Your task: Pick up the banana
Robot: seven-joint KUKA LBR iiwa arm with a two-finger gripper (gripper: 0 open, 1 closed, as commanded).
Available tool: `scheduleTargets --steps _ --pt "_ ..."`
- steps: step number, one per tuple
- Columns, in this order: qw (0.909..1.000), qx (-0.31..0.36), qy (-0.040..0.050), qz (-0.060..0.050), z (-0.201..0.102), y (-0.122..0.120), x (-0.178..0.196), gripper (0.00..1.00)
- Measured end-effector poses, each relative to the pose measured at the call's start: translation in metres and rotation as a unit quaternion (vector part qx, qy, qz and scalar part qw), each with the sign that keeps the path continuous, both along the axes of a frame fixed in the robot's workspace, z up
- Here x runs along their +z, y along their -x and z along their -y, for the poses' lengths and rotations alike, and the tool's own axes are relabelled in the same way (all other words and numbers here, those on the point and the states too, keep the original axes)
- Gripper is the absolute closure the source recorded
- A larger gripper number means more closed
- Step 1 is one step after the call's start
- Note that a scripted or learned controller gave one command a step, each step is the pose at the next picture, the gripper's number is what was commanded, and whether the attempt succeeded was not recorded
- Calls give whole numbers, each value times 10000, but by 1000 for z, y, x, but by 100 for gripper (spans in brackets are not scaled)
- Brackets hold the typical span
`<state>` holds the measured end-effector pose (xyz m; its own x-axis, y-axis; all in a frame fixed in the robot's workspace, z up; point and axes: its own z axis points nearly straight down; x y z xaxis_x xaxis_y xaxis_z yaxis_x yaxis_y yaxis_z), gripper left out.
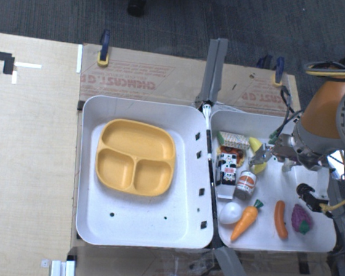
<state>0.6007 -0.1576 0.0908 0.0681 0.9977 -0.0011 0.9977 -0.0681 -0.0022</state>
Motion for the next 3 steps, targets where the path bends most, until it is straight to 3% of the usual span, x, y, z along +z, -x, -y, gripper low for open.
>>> scheduleTargets --steps 1,2,3 --pt "9955 950 7 19 14 -36 2 0" --pt "9954 954 15 27 14 -37 11 100" --pt "9994 347 3 16 -41 -59 111 100"
